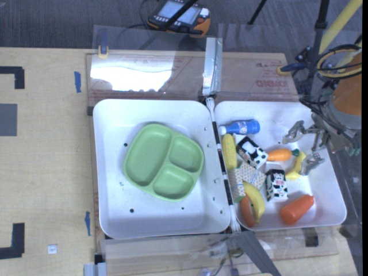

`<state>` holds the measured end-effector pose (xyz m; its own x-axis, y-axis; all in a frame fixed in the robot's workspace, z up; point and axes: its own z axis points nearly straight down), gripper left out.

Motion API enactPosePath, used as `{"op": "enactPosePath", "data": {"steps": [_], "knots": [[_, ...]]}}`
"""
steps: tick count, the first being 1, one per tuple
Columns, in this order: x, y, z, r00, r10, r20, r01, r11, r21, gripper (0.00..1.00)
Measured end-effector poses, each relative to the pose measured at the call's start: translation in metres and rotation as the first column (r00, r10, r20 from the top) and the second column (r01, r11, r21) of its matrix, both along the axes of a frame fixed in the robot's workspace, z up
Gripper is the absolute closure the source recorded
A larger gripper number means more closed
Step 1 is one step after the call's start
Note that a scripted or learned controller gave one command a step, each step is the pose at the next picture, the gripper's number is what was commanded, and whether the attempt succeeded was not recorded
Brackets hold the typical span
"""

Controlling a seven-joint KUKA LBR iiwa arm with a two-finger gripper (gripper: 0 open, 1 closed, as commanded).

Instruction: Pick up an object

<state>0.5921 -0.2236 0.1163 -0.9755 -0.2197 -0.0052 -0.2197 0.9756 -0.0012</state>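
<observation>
On the bench point(46, 154), the left bin point(109, 211) holds a divided plate point(164, 161); the right bin point(330, 194) beside it holds a bottle point(240, 127) behind piled toy foods point(259, 183).

Single fixed overhead view, slanted down on both bins point(109, 154).

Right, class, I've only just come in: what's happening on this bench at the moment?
A robot arm reaches in from the right, and its gripper is open above the right bin, holding nothing. That bin holds a pile of toy items: a blue bottle, a corn cob, a banana, two small cow figures, an orange carrot and a red-orange pepper. The left bin holds a green divided plate. Nothing has been picked up yet.
</observation>
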Motion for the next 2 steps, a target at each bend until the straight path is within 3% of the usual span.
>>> {"op": "enactPosePath", "data": {"steps": [1, 2], "knots": [[0.077, 0.001, 0.010, 0.873, 0.488, 0.006, -0.488, 0.873, -0.004, 0.00], [0.049, 0.013, -0.013, 0.759, 0.651, 0.000, -0.651, 0.759, -0.002, 0.00]]}}
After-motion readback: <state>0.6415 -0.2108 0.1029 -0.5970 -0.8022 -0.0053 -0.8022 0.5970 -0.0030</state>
